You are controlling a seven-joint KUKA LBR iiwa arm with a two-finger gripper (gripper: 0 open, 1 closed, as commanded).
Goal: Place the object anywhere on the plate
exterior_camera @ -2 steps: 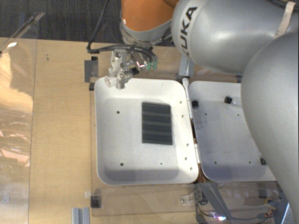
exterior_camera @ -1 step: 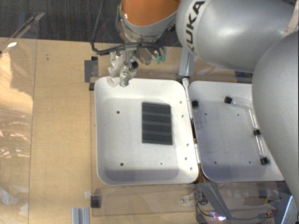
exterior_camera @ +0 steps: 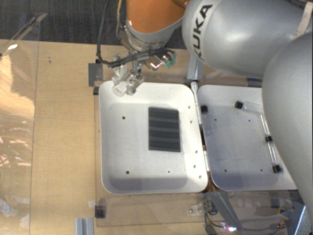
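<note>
Overhead slanted view of the work cell, with positions given relative to the left bin (exterior_camera: 117, 146). This shallow white tray with rounded corners rests on the pale wooden surface (exterior_camera: 58, 131).

A dark ribbed slab (exterior_camera: 164, 129), rectangular and marked with horizontal ridges, lies flat on the floor of the left bin. It sits a little toward the bin's right wall and about midway between the far and near rims, clear of all four walls. It is the one loose thing seen in this bin. No separate plate can be distinguished from it.

The arm (exterior_camera: 244, 28), grey and lettered KUKA, crosses above the left bin's far right corner. Its orange band (exterior_camera: 154, 6) sits beyond the bin's far rim. The hand (exterior_camera: 125, 84), pale and translucent, hangs over the left bin's far left corner, at the rim, well apart from the slab. Whether the hand is open or closed cannot be told, and nothing can be made out in its grip.

The right bin (exterior_camera: 234, 146) touches the left bin's right wall. Small black pieces (exterior_camera: 268, 139) lie on its floor, along the side away from the left bin.
</note>
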